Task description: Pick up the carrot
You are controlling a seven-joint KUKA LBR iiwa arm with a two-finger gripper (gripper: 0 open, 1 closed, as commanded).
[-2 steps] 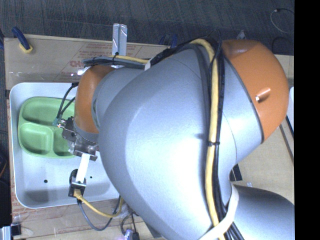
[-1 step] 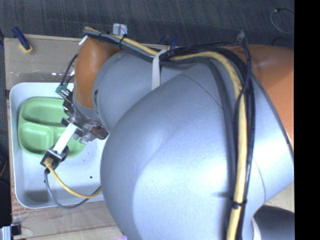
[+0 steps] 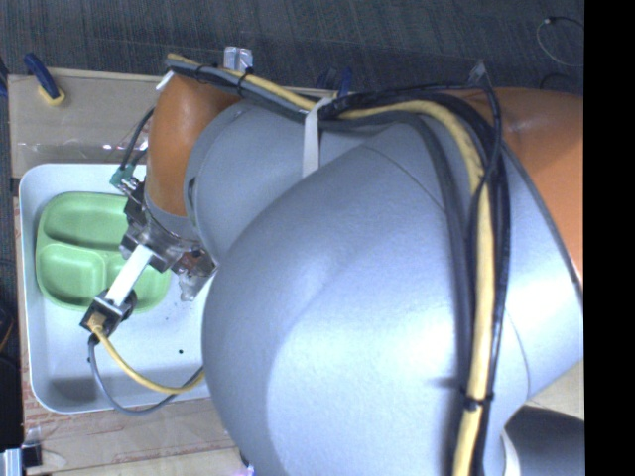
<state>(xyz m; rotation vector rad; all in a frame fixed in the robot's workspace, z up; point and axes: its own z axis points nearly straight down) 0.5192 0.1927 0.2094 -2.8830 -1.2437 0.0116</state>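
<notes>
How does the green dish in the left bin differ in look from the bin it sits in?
The green dish is pale green with rounded, soft-edged compartments; the white bin is white with flat walls and a squarer outline. The dish is the smaller and lies inside the bin, toward its upper part. The arm hides the dish's right side, and more of the bin. Both are shallow, open-topped containers.

You see a grey arm (image 3: 377,296) with an orange band (image 3: 184,137), a yellow cable (image 3: 481,266), a pale green tray (image 3: 79,246) in the white bin (image 3: 60,385).
</notes>
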